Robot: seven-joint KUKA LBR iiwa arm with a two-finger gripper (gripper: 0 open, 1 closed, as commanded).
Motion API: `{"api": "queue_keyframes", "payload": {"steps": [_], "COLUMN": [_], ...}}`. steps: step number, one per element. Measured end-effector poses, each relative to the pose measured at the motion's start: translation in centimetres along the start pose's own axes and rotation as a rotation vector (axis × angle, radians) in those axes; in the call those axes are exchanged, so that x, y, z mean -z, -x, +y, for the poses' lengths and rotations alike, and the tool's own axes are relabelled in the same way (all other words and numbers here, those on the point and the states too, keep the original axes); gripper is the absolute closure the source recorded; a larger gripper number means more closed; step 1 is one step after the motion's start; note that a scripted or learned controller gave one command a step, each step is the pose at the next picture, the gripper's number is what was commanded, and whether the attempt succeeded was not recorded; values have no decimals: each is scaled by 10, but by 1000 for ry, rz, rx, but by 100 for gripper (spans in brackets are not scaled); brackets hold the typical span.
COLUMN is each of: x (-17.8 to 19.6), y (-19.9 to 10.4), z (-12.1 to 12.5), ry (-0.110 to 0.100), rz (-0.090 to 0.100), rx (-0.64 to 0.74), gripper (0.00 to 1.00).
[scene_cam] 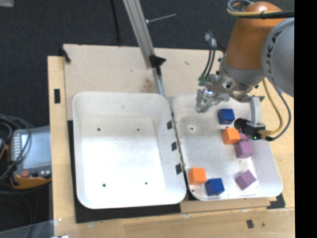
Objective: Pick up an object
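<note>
My gripper hangs over the back left part of the right bin, below the orange wrist band. Nothing shows between its fingers. A blue cube lies just to its right. An orange cube and a purple cube sit further right, close together. Near the bin's front edge lie another orange cube, a blue cube and a purple cube.
The left bin stands beside the right one. A slanted aluminium bar rises from the back between the bins. A control pendant with cables lies off the bench at the left.
</note>
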State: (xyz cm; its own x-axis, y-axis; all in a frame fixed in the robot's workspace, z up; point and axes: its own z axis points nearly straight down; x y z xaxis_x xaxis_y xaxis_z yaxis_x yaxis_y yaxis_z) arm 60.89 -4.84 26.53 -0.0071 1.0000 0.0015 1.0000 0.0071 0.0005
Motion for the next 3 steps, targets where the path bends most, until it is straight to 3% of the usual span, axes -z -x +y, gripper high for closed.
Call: {"api": "queue_keyframes", "payload": {"steps": [3], "x": [-13], "y": [-146], "z": [-35], "ry": [-1], "rz": [1], "rx": [1], "gripper": [100]}}
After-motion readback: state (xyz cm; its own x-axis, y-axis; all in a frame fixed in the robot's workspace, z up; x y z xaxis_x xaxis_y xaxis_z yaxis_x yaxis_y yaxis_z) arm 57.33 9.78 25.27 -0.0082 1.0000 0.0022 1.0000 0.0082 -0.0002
